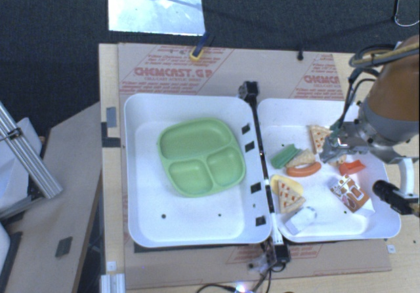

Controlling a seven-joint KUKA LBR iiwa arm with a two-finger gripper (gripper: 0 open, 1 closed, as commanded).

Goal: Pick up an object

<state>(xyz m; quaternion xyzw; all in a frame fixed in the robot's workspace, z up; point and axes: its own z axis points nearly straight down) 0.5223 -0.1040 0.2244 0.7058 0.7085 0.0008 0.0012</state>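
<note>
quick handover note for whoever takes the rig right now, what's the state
End effector: low over the right bin, among the toy food; whether it is open or shut cannot be made out, and nothing is visibly held.
Right bin: waffle, green piece, sausage, red piece, pizza slice, gingerbread house, a clear item.
Left bin: green divided tray.
Done: arm is down at the pile.
Left: grasp one item and lift it; no pick is confirmed yet.
</note>
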